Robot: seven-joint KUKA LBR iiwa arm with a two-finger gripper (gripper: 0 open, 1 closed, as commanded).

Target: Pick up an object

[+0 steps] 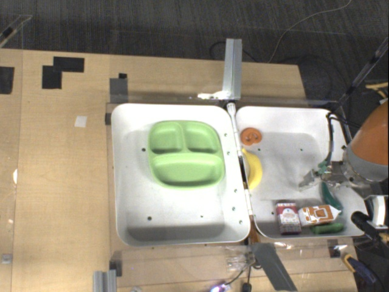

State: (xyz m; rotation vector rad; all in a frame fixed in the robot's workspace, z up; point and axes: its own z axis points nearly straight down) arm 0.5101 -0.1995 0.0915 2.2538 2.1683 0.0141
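Beside the banana, well right, my gripper hovers over bare bin floor, seemingly lining up; finger state I cannot tell.

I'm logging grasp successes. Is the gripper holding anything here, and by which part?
Nothing shows between the fingers of the gripper, which hangs over bare bin floor, apart from the banana and boxes.

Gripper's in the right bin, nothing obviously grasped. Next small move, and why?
Probably shift the gripper toward the view's bottom and lower it over the small boxes. It sits on bare bin floor, with the boxes just below it in the view and the banana farther off.
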